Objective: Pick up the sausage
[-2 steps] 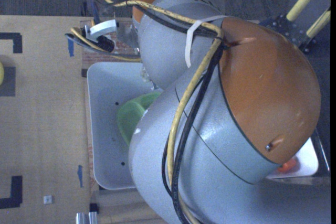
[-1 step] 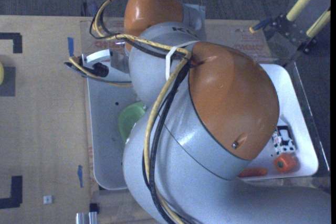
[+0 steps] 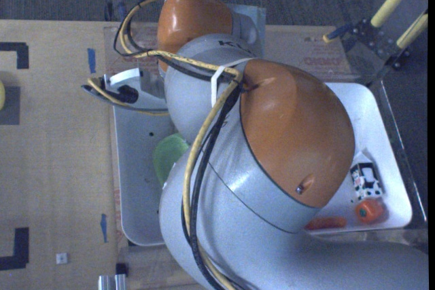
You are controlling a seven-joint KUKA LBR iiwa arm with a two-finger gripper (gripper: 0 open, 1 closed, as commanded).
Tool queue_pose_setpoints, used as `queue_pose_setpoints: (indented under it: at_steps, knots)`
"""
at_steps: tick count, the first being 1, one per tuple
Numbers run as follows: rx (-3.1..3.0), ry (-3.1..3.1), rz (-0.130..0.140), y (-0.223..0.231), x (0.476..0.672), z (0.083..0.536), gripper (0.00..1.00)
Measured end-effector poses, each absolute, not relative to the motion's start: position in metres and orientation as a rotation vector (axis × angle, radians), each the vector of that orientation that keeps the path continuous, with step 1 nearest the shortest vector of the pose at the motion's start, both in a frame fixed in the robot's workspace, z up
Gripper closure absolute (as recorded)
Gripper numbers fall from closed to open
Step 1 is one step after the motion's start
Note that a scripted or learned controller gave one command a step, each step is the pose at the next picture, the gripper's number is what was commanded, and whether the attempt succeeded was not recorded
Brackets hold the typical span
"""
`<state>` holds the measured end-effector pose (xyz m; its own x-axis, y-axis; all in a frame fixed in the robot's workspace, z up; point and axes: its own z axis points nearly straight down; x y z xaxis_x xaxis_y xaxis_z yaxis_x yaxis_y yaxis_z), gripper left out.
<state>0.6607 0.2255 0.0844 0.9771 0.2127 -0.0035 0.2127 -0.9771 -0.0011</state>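
Observation:
A reddish-orange elongated piece that looks like the sausage (image 3: 327, 222) lies at the near edge of the right bin (image 3: 370, 102), partly hidden by the arm. The arm crosses both bins, and its orange-banded wrist (image 3: 194, 17) hangs over the far end of the left bin (image 3: 132, 166). The gripper (image 3: 151, 81) sits under the wrist at that far end, largely hidden by the arm and far from the sausage.
A pale green item (image 3: 168, 154) lies in the left bin beside the arm. In the right bin's near corner sit an orange round item (image 3: 369, 212) and a small black-and-white item (image 3: 363, 180). The arm's bulk hides most of both bins.

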Motion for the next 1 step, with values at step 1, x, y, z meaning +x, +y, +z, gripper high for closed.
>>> queue_pose_setpoints:
  at_steps: [1]
  knots:
    - [-3.122,-0.339,0.01,0.2264,0.6606,0.0923,1.0]
